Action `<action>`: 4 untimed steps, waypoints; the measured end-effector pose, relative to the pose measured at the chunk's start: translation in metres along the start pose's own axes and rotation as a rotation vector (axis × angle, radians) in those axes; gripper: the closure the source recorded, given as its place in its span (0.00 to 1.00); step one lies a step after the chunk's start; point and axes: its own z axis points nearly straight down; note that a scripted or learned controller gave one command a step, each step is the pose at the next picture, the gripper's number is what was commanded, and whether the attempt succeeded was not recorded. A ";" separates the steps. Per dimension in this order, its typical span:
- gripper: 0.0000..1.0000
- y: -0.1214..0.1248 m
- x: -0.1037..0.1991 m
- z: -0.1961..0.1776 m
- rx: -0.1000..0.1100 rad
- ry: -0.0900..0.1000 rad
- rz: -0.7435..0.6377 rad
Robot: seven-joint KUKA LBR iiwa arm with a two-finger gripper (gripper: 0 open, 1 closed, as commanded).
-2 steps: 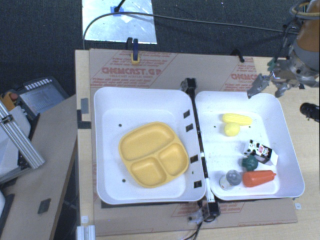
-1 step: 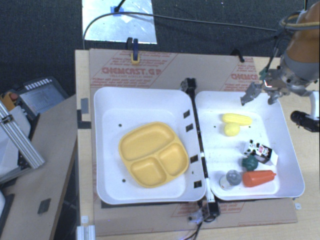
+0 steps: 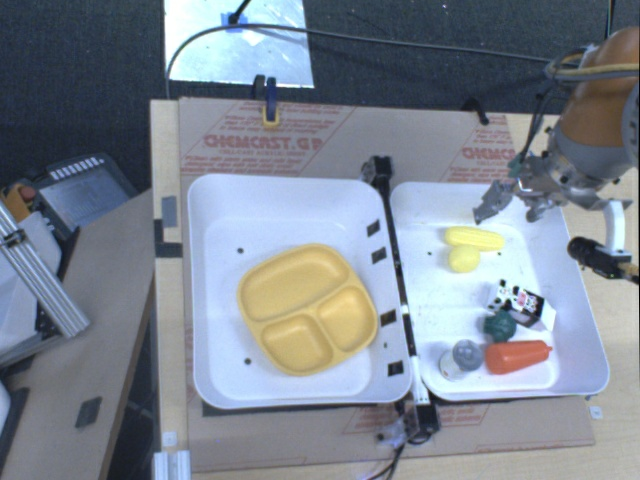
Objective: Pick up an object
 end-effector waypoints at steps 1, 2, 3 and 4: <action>0.00 0.002 0.000 0.041 0.000 0.000 0.000; 1.00 0.004 0.000 0.028 -0.004 0.000 -0.001; 1.00 0.005 -0.001 -0.027 -0.008 -0.001 -0.002; 1.00 0.006 -0.001 -0.012 -0.002 0.000 -0.002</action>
